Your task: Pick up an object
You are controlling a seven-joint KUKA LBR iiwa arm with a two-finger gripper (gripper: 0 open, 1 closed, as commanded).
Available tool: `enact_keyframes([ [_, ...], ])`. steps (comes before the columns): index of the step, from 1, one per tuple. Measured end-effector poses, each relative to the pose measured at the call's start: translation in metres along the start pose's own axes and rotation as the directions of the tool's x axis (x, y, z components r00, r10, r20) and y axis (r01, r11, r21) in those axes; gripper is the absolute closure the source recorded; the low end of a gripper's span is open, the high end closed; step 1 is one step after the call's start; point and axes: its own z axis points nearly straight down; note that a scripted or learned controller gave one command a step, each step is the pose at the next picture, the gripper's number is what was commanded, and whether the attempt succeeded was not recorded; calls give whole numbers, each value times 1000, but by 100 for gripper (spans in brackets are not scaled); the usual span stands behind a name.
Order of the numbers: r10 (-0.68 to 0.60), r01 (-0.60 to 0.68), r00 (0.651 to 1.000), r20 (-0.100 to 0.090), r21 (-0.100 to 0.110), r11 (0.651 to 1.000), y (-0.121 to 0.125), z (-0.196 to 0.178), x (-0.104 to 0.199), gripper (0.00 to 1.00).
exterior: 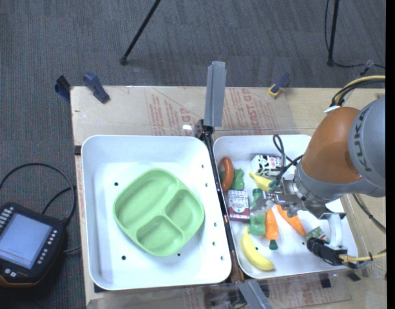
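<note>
Nearest the camera, the banana point(256, 252) lies just below the carrot point(272, 224), and my fingers point(279, 201) hover just above that carrot, their spread hidden from me, so I cannot tell.

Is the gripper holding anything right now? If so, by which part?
Cannot tell. The gripper is low in the right bin among the toy food, over the carrot; nothing is visibly held.
</note>
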Motion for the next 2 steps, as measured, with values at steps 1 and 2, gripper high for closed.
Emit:
enact_keyframes([
  [1,17,-17,1000,-1,1,1000,-33,35,-29,0],
  [2,24,-24,1000,-3,6,1000,-34,27,-30,100],
])
